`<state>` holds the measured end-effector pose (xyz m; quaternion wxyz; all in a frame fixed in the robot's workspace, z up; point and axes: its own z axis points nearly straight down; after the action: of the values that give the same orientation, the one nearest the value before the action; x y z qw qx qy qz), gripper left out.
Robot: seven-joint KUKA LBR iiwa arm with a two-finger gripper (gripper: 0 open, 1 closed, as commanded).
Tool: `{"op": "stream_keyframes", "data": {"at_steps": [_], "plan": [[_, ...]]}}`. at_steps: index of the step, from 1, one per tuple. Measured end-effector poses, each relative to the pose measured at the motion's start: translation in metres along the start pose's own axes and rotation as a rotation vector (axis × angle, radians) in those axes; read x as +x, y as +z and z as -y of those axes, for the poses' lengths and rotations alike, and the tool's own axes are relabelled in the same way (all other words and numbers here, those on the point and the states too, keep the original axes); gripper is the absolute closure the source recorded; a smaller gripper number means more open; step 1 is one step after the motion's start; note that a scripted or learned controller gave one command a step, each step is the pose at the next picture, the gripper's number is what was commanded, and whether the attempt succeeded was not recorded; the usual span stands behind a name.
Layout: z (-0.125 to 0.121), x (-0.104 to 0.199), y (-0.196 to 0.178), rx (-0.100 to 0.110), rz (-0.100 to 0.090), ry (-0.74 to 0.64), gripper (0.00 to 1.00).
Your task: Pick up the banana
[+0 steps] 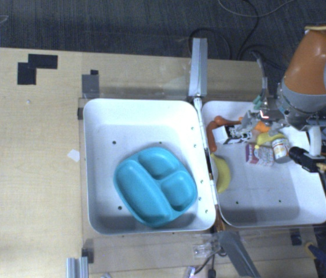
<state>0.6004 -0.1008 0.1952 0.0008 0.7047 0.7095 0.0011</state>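
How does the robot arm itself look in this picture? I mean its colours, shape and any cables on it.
The arm is rounded and bulky, with a broad orange band above a grey wrist section. The gripper below it is a small cluster of metal and dark parts with thin cables. A dark cable lies on the floor behind the arm.

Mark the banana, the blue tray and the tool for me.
banana (223,174), camera view, middle of its yellow body.
blue tray (154,185), camera view, central divider.
tool (245,129), camera view, its tip.

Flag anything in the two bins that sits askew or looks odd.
The blue three-compartment plastic tray lies turned at an angle to the left white bin's walls. In the right white bin, the yellow banana is jammed against the left wall, away from the clutter under the tool.
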Motion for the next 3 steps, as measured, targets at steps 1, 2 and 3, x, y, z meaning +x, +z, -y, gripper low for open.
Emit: {"op": "stream_keyframes", "data": {"at_steps": [1,2,3], "plan": [[0.061,-0.009,0.103,-0.002,0.001,-0.145,0.00],[0.010,0.015,0.077,-0.003,0.001,-0.065,0.00],[0.023,0.012,0.099,-0.024,0.007,-0.154,0.00]]}}
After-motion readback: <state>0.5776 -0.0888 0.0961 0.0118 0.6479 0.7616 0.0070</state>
